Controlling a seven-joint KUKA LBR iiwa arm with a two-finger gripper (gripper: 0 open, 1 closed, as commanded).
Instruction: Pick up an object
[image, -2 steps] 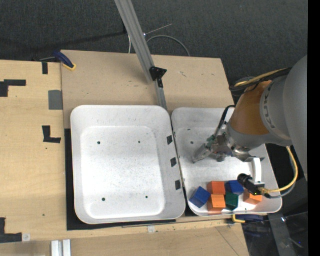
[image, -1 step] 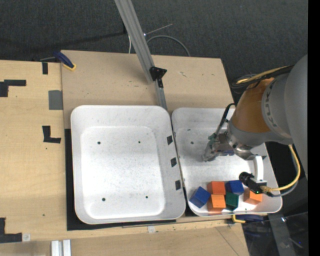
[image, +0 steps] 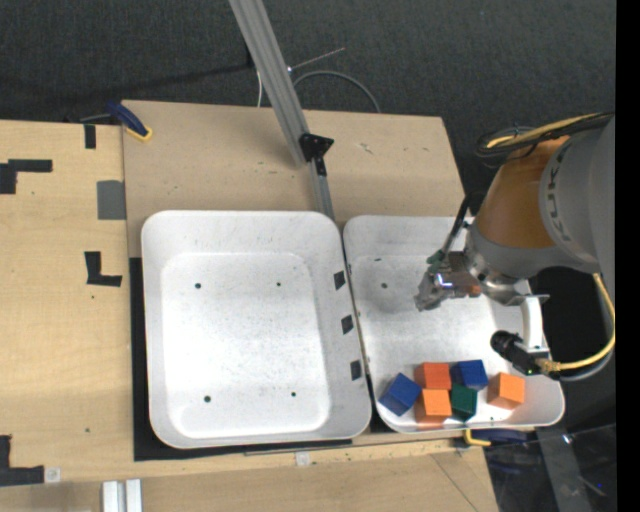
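Gripper (image: 437, 288) hangs over the upper middle of the right bin (image: 400, 240), arm (image: 545, 205) coming in from the right; jaws too small and blurred, cannot tell if apart or together, nothing visible between them. Blocks all sit well below the jaws, packed along the bin's near rim: blue block (image: 399, 393) lowest-left of the jaws, tilted, near the divider edge; orange block (image: 435, 375) roughly straight below, touching a second orange block (image: 435, 403) beneath it; small blue block (image: 469, 373) and green block (image: 462, 400) just right of those, touching; another orange block (image: 508, 389) further right, a little apart, close to the bin's right wall. Open bin floor directly under and left of the jaws, bare up to the far rim. Left bin (image: 160, 240) lies well left of the jaws, past the shared rims. Metal pole (image: 280, 80) slants in above-left. No readable labels or writing; black tape marks (image: 97, 268) on the bench (image: 60, 200) far left.
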